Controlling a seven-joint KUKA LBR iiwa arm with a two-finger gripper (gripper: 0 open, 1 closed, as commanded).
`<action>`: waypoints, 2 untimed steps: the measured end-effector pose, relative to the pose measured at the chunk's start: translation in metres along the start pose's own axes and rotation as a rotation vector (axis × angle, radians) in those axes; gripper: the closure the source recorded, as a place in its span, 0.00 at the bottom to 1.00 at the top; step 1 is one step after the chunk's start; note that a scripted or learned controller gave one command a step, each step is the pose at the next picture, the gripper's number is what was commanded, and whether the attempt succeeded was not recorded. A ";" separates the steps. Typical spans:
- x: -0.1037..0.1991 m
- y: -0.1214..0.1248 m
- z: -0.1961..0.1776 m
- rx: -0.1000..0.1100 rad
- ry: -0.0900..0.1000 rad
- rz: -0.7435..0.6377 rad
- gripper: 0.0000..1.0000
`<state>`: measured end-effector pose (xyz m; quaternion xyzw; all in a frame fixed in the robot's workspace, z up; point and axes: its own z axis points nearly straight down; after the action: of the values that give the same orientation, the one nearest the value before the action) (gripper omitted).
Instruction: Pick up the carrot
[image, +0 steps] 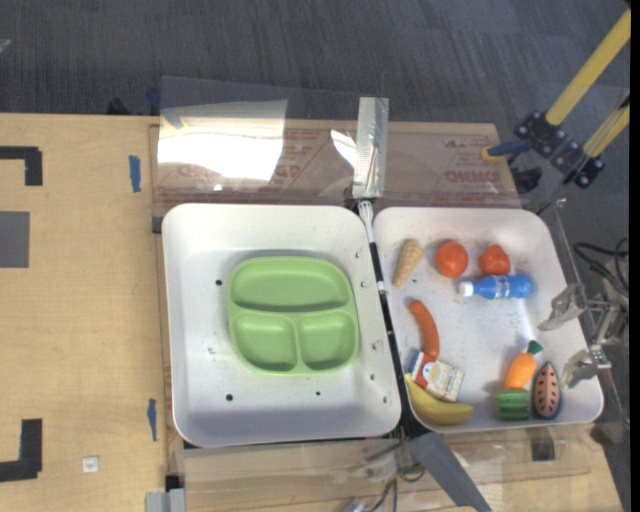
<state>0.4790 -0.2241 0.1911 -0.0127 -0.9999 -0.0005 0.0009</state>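
Note:
The carrot (520, 370) is a short orange toy with a green leafy end (512, 405). It lies near the front right corner of the right bin (560, 250). A brown-red seeded slice (545, 390) touches its right side.
The right bin also holds a banana (440, 406), a small printed box (438, 377), a red sausage (425, 324), a cone (406, 261), two red-orange round fruits (451, 258), (494, 260) and a blue bottle (498, 288). The left bin (190, 330) holds a green divided plate (293, 313). Metal clamps (585, 320) flank the right rim.

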 end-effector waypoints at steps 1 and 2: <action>-0.004 0.030 0.084 0.005 -0.014 -0.092 0.00; -0.008 0.066 0.099 0.005 -0.013 0.081 0.00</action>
<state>0.4885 -0.1581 0.0918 -0.0530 -0.9986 0.0020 -0.0053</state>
